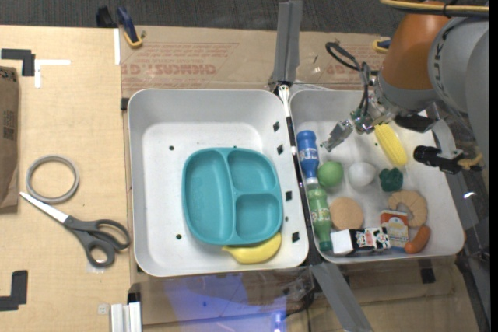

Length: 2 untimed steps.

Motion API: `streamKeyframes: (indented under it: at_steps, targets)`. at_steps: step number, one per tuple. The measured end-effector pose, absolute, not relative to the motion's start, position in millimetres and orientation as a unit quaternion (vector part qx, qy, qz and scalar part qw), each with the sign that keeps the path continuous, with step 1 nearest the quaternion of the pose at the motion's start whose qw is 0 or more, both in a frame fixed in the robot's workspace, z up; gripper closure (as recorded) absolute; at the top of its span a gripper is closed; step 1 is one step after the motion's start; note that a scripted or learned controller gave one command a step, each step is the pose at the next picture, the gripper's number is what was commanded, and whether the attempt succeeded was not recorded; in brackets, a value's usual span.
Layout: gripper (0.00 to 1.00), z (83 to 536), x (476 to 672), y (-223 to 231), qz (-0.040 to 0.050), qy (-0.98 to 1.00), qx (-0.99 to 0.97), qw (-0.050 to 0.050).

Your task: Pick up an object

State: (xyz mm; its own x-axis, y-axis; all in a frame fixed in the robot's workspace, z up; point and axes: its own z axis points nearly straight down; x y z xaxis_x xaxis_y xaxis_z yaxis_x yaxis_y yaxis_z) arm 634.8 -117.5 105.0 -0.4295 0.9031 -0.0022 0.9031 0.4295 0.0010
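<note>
Found the gripper (pixel 350 128) hanging over the far part of the right bin (pixel 451 251), at the end of the grey arm (pixel 459 50) that reached in from the right. Could not tell whether released or clenched; saw nothing plainly caught in it.

Spotted the yellow corn cob (pixel 391 144) just right of the gripper, lying aslant on the bin floor. Judged it the readiest object to pick up. Took it for a moulded toy: probably light, stiff and hollow, with a slick, ribbed skin. Would best be taken across its narrow middle, not end to end, since a rounded body like that was likely to roll or squirt out of an off-centre pinch.

Noted a blue bottle (pixel 307 148) to the left against the bin wall, with a green bottle (pixel 318 206) nearer along the same wall. Saw a green ball (pixel 331 173) and a white ball (pixel 361 173) side by side nearer than the gripper; reckoned both smooth and prone to slip away. Made out a dark green lump (pixel 391 179) just near of the cob, close enough to crowd a grasp at that end.

Found the left bin (pixel 148 167) holding a teal divided plate (pixel 232 194) with a banana (pixel 253 251) at its near edge. Saw scissors (pixel 82 228) and a tape ring (pixel 52 176) on the bench, well apart to the left.
</note>
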Motion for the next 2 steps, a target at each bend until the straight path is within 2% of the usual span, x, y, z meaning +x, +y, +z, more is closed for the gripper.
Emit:
streamKeyframes:
  at_steps: [1,2]
  targets:
    - [0.0,107.9,632.4,-195.8,0.0061,0.813,0.582,-0.005]
    - [0.0,98.4,580.8,-186.9,0.0086,0.777,0.63,0.001]
